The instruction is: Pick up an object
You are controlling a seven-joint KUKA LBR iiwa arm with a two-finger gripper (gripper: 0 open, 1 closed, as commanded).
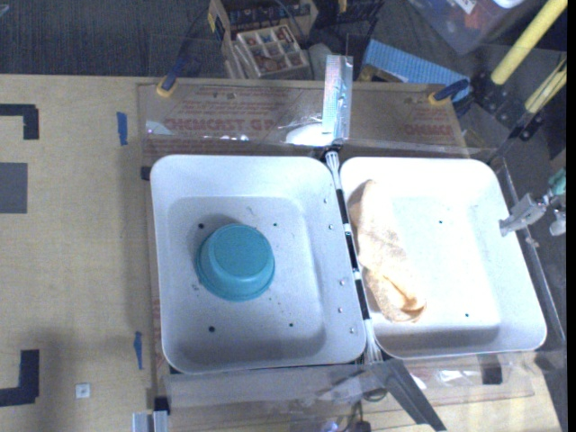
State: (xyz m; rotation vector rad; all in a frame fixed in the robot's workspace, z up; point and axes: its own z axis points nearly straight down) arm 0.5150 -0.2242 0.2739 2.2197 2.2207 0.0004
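Plywood bench (72, 241) fills the near and left part of the view, marked with black tape corners and short blue tape strips. On it, two shallow white bins sit side by side, their inner rims touching along a seam that runs up the middle. Within the left bin (175, 331), a teal bowl (236, 259) rests upside down on the floor of the tray, slightly left of centre, well apart from every wall. Across the seam, the right bin (486, 331) holds a tan cloth (385, 252), crumpled and elongated, lying against the bin's left wall and stretching from the upper part of that wall down toward the lower left corner. A small metal part (524, 212) pokes in at the right bin's right rim; whether this is the pincer, and whether it is open or closed, cannot be told. Beyond the bins lies a clear plastic sheet (234, 124) over red lettering, with a silvery upright strip (337, 97) at the seam. Farther back sit a wooden crate (261, 34), a blue block (409, 64) and a yellow pole (535, 21).
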